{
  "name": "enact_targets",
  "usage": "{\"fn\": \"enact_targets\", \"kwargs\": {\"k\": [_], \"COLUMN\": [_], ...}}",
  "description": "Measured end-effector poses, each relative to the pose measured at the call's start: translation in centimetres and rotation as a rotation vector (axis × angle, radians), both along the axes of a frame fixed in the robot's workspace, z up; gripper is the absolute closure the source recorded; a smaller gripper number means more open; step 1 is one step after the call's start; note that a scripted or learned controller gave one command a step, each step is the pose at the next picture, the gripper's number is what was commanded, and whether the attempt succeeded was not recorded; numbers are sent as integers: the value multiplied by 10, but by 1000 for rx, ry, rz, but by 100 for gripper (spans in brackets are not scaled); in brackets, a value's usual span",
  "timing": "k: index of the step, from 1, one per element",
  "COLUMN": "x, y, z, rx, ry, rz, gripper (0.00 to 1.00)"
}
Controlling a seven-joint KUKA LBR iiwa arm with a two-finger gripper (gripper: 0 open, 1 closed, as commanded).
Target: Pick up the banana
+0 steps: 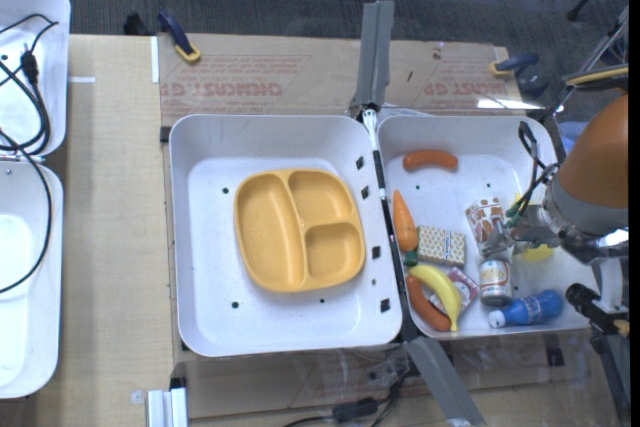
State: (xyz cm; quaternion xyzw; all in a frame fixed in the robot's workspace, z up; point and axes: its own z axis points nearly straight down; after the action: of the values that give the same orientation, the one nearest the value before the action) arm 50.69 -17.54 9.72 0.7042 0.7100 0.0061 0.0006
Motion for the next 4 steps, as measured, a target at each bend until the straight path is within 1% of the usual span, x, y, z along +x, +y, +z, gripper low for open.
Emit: {"fn": "enact_targets", "kwargs": {"k": [1, 2, 3, 4], "x": [-29, -29, -29, 36], "y": [-46, -46, -47, -1], "z": [50, 50, 54, 30], "rx": [-8, -8, -10, -9], "ry": [10, 10, 7, 10], "rz": [159, 159, 398, 130], "gripper": [100, 0, 0, 0]}}
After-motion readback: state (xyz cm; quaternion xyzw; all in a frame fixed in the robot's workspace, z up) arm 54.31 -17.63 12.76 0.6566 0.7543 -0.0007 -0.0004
